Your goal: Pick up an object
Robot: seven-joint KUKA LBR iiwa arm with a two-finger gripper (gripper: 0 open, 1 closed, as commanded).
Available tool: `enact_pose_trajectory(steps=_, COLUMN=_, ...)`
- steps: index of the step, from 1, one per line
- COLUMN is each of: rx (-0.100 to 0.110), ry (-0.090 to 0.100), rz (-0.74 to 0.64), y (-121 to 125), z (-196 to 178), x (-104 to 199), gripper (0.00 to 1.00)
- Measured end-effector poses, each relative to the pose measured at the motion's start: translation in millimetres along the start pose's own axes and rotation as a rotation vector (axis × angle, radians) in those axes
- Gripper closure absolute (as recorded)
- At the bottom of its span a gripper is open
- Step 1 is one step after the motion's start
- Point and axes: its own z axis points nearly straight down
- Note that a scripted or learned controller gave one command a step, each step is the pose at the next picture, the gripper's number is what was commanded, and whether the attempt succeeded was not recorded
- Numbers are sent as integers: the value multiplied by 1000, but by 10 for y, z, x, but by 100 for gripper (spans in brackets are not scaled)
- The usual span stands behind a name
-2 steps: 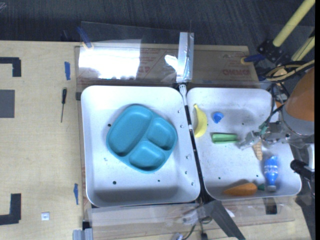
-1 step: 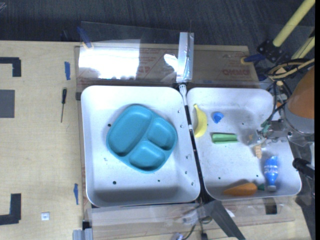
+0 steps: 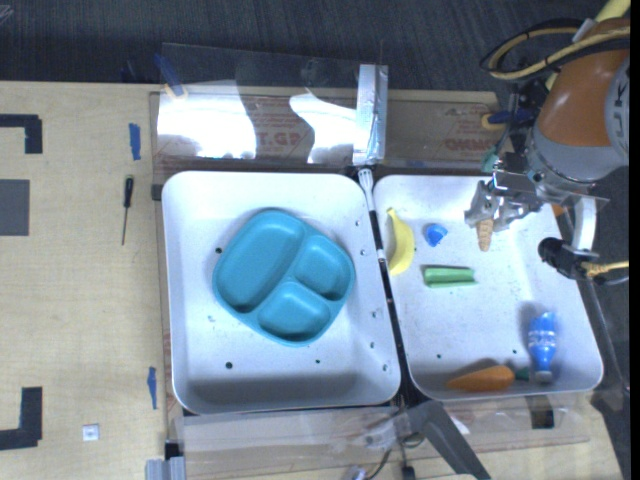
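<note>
Left of the end effector (image 3: 497, 211): teal divided plate (image 3: 284, 274), yellow banana (image 3: 400, 242), small blue piece (image 3: 434, 234). Below: green block (image 3: 447, 277), orange carrot (image 3: 482, 377), blue bottle (image 3: 542, 342). White bins (image 3: 190, 268), pale wood tabletop (image 3: 70, 298).

Two bins (image 3: 190, 268), one tray (image 3: 283, 276), five objects

1. The arm (image 3: 590, 98) enters at the far right as a bulky, rounded body.
2. Its broad upper segment is orange, with grey casing on the right side.
3. A grey metallic collar sits beneath the orange part.
4. Black and yellow cables loop above it, at the far side.
5. The gripper (image 3: 493, 211) is a small grey metal assembly with angular parts.
6. A black knob-like piece and a pale bracket stick out on the near right.
</note>
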Motion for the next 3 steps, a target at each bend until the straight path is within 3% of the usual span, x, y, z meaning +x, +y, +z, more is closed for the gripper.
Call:
enact_pose_trajectory(steps=1, rx=0, ry=-3, rz=-356, y=-25, z=-467, x=-77, gripper=100)
enact_pose_trajectory(steps=2, rx=12, ry=0, rz=-311, y=75, z=55, x=-374, gripper=100)
enact_pose_trajectory(steps=3, rx=8, ry=1, rz=-166, y=-260, z=-36, x=329, gripper=100)
